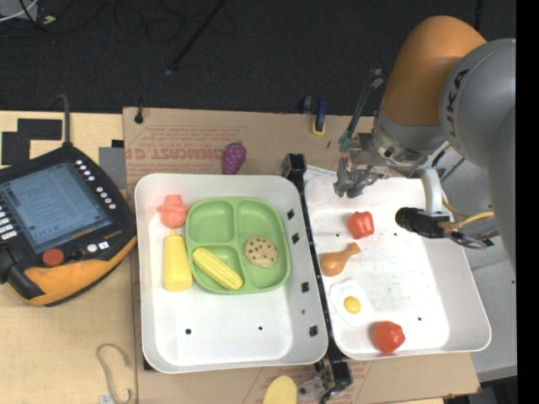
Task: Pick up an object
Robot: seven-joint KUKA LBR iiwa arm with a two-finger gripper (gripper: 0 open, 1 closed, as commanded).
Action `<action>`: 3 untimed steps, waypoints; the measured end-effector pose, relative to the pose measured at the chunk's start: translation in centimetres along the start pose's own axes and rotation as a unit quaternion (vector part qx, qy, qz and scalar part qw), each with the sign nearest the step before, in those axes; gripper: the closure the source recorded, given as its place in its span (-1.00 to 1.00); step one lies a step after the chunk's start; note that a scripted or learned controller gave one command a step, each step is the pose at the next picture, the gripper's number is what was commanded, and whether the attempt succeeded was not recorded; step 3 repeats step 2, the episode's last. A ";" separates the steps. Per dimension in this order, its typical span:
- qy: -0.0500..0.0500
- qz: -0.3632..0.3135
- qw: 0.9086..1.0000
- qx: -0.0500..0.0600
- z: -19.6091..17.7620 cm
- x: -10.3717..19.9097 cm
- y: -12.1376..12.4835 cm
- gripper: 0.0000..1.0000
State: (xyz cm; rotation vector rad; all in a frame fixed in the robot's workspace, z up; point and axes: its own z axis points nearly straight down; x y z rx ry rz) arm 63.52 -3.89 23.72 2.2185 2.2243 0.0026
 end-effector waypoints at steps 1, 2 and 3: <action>0.000 0.002 1.000 0.001 0.1 1.0 0.2 1.00; -0.001 0.001 1.000 0.002 1.8 1.2 0.1 1.00; -0.001 0.001 1.000 0.002 1.8 1.2 0.1 1.00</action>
